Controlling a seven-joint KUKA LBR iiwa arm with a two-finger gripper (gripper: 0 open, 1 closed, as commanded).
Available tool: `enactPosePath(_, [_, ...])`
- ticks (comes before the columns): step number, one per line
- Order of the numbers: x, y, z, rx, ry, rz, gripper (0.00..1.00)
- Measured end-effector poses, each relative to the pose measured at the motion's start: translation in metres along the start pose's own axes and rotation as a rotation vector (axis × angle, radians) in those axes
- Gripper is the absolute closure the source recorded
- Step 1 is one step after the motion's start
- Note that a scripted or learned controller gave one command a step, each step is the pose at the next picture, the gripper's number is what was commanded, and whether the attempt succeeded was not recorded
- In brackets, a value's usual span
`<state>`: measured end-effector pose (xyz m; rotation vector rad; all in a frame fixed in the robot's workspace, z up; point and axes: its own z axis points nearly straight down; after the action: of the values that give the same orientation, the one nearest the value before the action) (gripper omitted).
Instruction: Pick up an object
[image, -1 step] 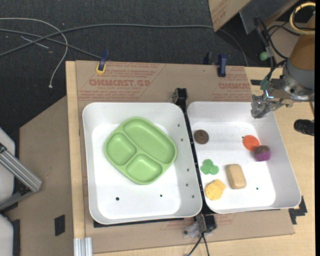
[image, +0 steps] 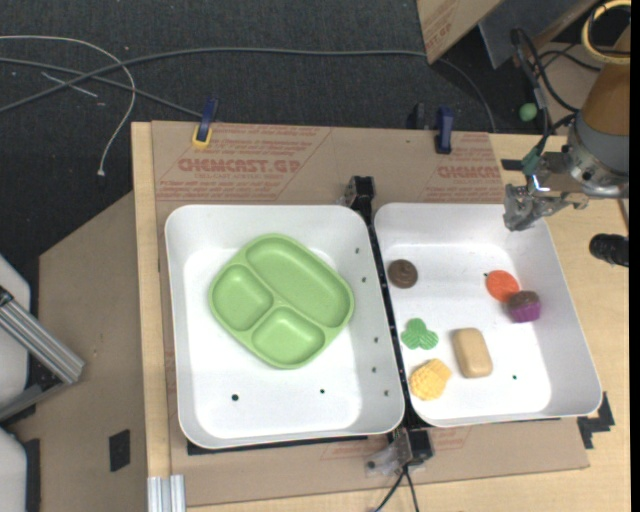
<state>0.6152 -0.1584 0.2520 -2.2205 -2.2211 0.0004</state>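
The gripper is hanging over the far right corner of the right bin, and nothing is lying between it and the white floor below, so it is carrying no object at this moment; whether it is spread apart or closed together I cannot tell, because it is small and dark against the bin's rim. The things it could pick are all resting in this right bin, probably because this is the bin that is serving as the source. An orange piece and a purple piece are touching each other near the right wall, and they are the nearest to the gripper. A brown round piece is lying alone near the left wall, a green clover-shaped piece is sitting below it, and a yellow bumpy piece and a tan block are lying just beside each other toward the front. The left bin is holding a green divided plate, lying flat and turned at an angle. I am judging that the pick is not yet begun, and that the touching pair may be harder to grasp cleanly.
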Motion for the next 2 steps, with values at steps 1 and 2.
enactPosePath(1, [0.0,0.006,0.045,0.005,0.001,0.0,0.0])
enactPosePath(2, [0.01,0.009,0.095,0.001,0.0,-0.001,0.0])
